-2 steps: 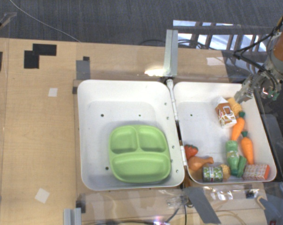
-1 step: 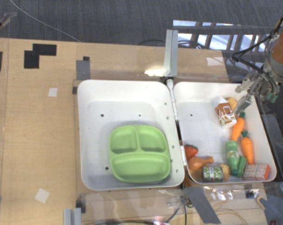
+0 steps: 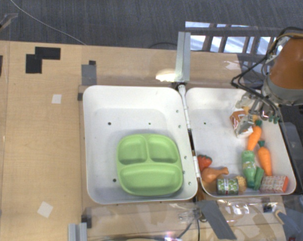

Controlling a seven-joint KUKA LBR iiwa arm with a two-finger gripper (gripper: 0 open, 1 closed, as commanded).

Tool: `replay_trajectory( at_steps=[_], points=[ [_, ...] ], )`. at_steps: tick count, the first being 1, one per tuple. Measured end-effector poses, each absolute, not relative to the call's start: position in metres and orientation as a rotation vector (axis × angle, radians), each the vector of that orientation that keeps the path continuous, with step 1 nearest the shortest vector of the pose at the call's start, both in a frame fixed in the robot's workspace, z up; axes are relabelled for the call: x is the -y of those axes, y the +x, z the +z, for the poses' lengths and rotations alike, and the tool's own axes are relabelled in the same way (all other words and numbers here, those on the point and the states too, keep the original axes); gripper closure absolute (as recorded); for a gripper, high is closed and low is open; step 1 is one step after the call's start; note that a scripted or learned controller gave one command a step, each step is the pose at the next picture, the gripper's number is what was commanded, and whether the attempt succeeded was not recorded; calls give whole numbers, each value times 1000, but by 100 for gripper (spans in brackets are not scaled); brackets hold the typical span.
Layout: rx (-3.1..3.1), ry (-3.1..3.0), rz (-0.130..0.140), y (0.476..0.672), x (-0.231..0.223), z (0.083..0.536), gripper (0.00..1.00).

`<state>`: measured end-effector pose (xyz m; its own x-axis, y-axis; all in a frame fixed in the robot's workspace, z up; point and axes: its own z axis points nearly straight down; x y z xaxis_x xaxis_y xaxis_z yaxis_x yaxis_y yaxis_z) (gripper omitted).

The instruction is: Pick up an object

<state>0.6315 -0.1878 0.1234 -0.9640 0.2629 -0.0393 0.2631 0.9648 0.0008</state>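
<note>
My gripper (image 3: 253, 112) hangs over the back right part of the right bin (image 3: 211, 114), below the orange band of the arm (image 3: 291, 64). Right under and just left of it lies a white and orange packet (image 3: 239, 123); whether they touch is unclear. An orange carrot (image 3: 253, 137) lies directly in front of the gripper. A second carrot (image 3: 264, 159), a green toy (image 3: 249, 166), a pink box (image 3: 273, 183), a green can (image 3: 229, 185), a toy drumstick (image 3: 214, 173) and a red piece (image 3: 204, 161) lie along the bin's front and right side.
The left bin (image 3: 106, 114) holds a green divided plate (image 3: 149, 163) in its front half. A metal post (image 3: 183, 54) stands behind the rim where the two bins meet. Dark cables (image 3: 249, 77) loop beside the wrist.
</note>
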Motion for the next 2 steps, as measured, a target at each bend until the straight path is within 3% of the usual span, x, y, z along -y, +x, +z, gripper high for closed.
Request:
replay_trajectory(
  at_steps=[2],
  points=[
    [-3081,542,1,622,169,89,0]
  ],
)
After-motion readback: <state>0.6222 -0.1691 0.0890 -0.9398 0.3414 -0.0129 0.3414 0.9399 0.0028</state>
